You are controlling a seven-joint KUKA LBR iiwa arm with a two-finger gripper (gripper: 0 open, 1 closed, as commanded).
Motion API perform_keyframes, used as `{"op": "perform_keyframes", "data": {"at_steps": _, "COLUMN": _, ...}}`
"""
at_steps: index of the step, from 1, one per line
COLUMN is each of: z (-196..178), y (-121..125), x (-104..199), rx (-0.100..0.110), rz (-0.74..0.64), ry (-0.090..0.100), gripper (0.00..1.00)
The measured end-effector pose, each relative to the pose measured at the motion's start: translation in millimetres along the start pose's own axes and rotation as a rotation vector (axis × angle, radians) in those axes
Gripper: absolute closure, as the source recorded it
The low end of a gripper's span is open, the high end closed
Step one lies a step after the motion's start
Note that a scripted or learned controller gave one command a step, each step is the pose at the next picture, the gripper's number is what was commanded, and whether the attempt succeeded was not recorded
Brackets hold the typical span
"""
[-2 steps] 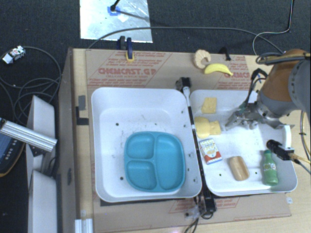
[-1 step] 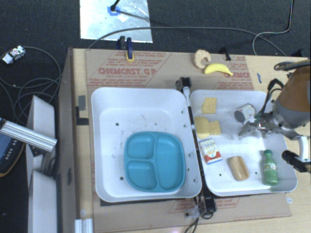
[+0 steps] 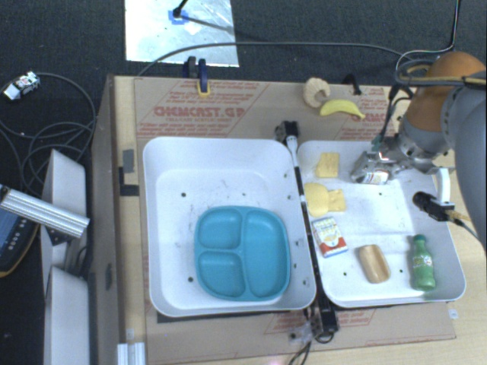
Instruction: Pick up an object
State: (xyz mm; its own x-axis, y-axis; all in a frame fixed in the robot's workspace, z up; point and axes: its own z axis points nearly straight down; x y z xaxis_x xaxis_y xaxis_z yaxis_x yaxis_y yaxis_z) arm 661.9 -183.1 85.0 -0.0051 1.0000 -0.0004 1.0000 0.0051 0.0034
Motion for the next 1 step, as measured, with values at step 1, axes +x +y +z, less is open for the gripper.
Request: {"op": "perform_keyframes", "data": {"at_steps": 1, "z": -13.8, "y": 2.3, "x": -0.6, "rx": -0.007, "rz": -0.004, "ry": -0.003, "gripper": 1.0}}
